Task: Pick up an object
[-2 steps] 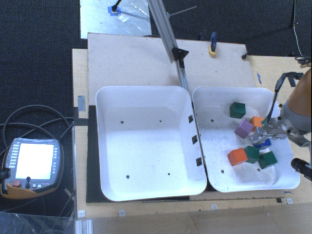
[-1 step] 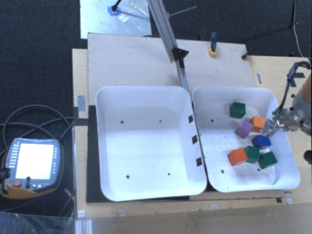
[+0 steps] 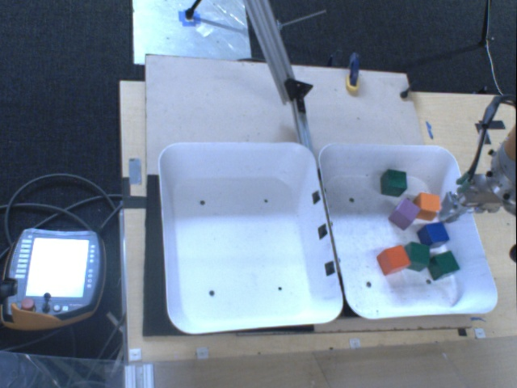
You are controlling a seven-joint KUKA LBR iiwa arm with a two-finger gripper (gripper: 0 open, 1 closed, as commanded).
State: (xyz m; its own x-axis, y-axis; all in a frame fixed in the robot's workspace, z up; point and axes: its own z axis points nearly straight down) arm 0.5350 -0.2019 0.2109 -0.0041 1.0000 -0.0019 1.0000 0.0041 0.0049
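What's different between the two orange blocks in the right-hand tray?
The upper orange block lies right beside the robot's pincer and appears to touch the purple block; the lower orange block lies nearer the tray's front, well away from the pincer, against a green block. The lower one looks redder and a little bigger; the upper is lighter. Both are small cubes lying in the right white bin.

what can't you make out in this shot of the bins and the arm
- Tool: blurred in the camera view; whether it grips anything can't be told.
- Arm: cut off by the right edge.
- Small orange block: contact with the tool is unclear.
- Right bin: wall dots too small to identify.
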